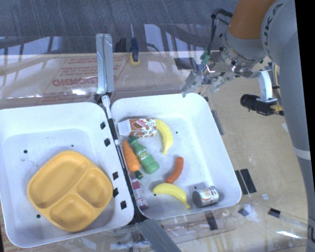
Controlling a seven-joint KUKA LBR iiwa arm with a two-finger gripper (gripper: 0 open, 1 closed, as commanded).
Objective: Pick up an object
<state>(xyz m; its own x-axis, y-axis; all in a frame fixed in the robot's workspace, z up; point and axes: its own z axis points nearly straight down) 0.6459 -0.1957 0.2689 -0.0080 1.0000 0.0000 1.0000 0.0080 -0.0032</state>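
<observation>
Bananas, bottle crowd right bin's left wall, gripper above far corner, finger state unclear.

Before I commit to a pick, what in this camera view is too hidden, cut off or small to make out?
- Pincer, camera view: small and blurred above the right white bin's far corner; open or shut cannot be told.
- Grey arm with orange band: cut off by the top edge.
- Slim dark-red packet: pressed against the bin's left wall, too small to identify.
- Red and white carton: print too small to read.
- Silver can: label unreadable.
</observation>
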